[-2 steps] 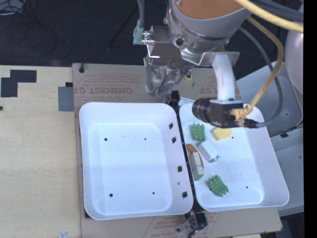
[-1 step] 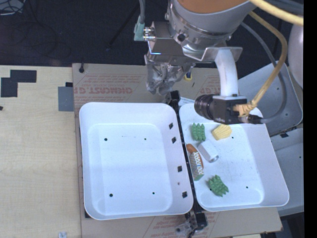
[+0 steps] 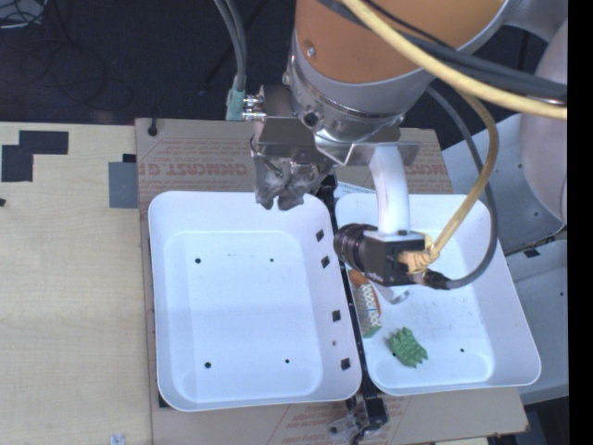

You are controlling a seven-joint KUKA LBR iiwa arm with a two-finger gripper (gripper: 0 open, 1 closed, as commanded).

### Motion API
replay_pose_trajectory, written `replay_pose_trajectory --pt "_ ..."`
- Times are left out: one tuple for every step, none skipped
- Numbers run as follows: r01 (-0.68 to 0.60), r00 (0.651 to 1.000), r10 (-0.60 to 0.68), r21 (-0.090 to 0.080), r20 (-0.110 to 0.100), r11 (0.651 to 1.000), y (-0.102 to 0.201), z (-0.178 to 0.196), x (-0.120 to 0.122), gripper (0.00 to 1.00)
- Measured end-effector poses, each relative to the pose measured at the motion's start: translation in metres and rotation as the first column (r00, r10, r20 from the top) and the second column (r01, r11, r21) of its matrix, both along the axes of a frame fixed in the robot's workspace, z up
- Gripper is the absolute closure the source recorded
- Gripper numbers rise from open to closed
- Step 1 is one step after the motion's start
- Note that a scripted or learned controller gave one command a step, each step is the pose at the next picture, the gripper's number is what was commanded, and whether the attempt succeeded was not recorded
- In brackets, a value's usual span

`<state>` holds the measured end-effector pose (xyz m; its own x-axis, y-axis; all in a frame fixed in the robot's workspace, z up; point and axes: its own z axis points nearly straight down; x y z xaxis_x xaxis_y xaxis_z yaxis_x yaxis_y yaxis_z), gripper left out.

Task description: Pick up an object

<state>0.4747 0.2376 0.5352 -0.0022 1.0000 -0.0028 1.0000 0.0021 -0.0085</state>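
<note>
My gripper [image 3: 283,189] hangs below the big grey and orange wrist, over the far rim of the left bin [image 3: 176,248], close to the divider between the bins. In the right bin [image 3: 500,341], a brown and orange tube [image 3: 371,310] lies along the left wall. A small green knobbly object [image 3: 408,348] rests just to the tube's right, toward the near edge. Both objects sit well in front of and to the right of the gripper. I see nothing under the gripper.
A white piece with a black cylinder [image 3: 371,248] and a yellow cable [image 3: 463,211] hangs from the arm over the right bin's far half, hiding the floor beneath. Black clips [image 3: 326,261] line the divider. The bins rest on brown cardboard [image 3: 195,156].
</note>
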Motion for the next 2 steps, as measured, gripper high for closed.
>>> replay_pose_trajectory --pt "-0.005 1.000 0.005 0.000 0.000 1.000 0.0010 0.0112 0.0007 1.00" --pt "-0.010 1.000 0.010 -0.002 -0.004 1.000 0.0018 0.0204 0.0007 1.00"
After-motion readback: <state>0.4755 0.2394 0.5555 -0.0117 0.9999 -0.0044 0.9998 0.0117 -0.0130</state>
